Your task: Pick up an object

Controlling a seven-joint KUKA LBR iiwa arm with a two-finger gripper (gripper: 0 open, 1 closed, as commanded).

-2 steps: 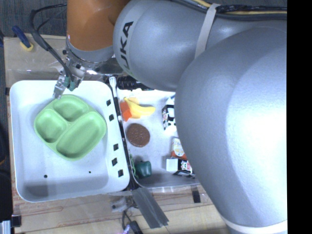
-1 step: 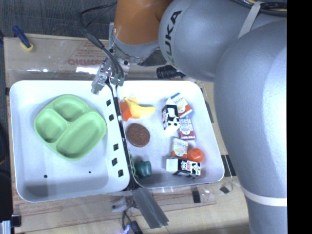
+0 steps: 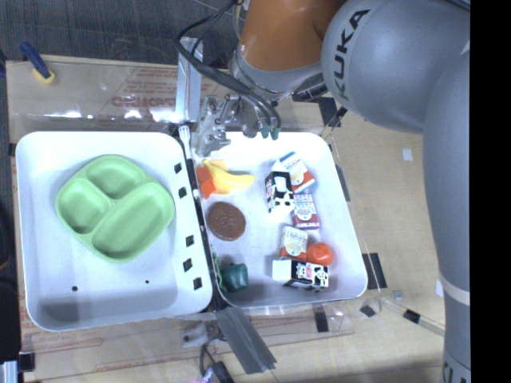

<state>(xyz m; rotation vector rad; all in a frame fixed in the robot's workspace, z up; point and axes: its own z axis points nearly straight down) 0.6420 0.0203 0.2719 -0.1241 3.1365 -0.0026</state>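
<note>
My gripper [image 3: 239, 124] hangs over the far left corner of the right bin [image 3: 343, 238], under the orange band of the arm. Just in front of it lie a yellow banana [image 3: 229, 180] and an orange piece [image 3: 205, 185], touching each other. A brown round disc [image 3: 227, 221] lies nearer the camera. A cow-patterned carton [image 3: 278, 191] and several small juice cartons [image 3: 304, 211] sit in the bin's middle and right. A red-orange tomato [image 3: 320, 254], another cow-patterned carton [image 3: 303, 274] and a dark green cup [image 3: 235, 275] rest near the front wall. Nothing shows in the gripper's hold.
The left bin [image 3: 40, 294] holds a green divided plate [image 3: 116, 206]. A dividing wall with black clips [image 3: 192, 238] separates the bins. The big grey arm [image 3: 399, 70] covers the back right. A blue-and-yellow tool [image 3: 37, 61] lies at the bench's far left.
</note>
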